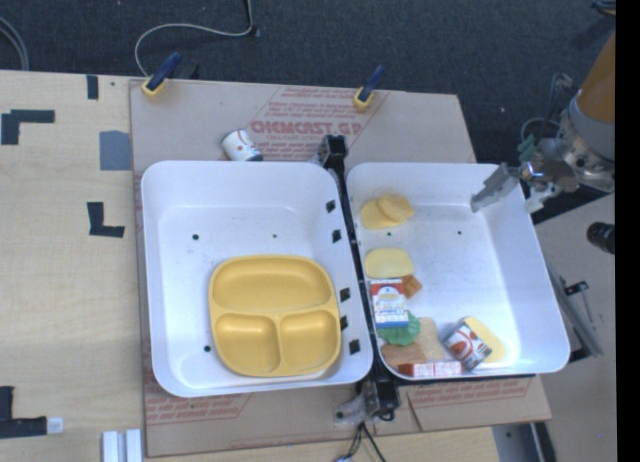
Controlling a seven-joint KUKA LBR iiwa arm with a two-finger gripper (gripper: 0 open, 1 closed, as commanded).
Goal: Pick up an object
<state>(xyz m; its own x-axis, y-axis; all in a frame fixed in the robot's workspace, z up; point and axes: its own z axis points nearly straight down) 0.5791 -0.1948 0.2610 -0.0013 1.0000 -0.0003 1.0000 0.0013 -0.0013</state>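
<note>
Gripper (497, 190): hanging over the upper right corner of the right bin, at the end of the grey arm reaching in from the right; how far it is parted cannot be told, and nothing is showing in its grasp.
Arm (585, 145): entering at the right edge, its orange band (603, 80) sitting above the wrist.
Right bin (500, 250): lying on the counter, touching the left bin along the middle divide, and carrying all the small objects.
Yellow round pieces (386, 212): two overlapping discs lying near the bin's upper left, well apart from the gripper.
Yellow block (388, 263): resting just below the discs, against the left wall.
Red and white packet (388, 302): lying just below the yellow block, touching a green item (398, 331).
Brown flat piece (420, 345): sitting at the lower left, under the green item.
Small can (468, 343): lying tilted near the lower right corner, beside the brown piece.
Left bin (190, 220): holding one yellow divided tray (274, 315) in its lower half.
Counter (60, 250): carrying both bins on a brown board (300, 125), with a small white cup (240, 146) lying above the left bin.
</note>
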